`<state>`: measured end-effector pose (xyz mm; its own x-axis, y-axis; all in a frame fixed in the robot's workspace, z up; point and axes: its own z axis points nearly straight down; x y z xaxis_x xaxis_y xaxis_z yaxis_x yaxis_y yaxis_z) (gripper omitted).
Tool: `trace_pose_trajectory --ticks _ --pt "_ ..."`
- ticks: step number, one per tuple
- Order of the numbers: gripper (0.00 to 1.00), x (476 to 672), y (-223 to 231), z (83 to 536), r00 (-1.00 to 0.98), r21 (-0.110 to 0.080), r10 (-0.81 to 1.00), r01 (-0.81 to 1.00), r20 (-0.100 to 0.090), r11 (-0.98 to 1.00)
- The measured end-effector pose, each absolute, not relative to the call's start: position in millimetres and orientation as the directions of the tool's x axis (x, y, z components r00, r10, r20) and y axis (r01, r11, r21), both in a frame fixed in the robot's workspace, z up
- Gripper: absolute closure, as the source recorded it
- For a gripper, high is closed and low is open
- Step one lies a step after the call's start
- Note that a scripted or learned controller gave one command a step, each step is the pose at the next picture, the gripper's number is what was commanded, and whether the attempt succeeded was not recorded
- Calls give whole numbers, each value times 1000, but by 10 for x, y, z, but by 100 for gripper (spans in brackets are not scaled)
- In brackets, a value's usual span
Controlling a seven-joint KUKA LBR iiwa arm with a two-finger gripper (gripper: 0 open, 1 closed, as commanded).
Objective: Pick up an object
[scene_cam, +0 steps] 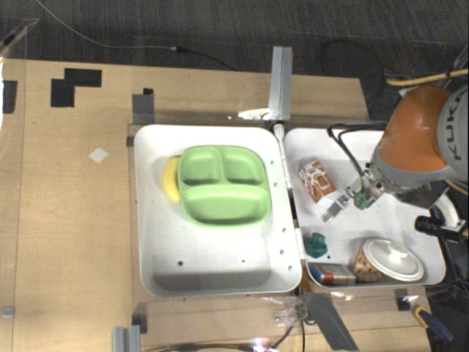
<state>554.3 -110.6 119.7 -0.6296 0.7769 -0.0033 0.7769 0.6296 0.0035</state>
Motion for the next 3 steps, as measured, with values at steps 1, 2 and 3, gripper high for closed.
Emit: trace_pose_trajectory --ticks 1,2,3 --pt "0 6222 -1192 967 -625 5 780 780 -4 626" --pt "0 6610 -968 1082 -616 7 788 788 -6 616" --pt "0 6665 -1023 1121 -704 -1 711 711 0 704"
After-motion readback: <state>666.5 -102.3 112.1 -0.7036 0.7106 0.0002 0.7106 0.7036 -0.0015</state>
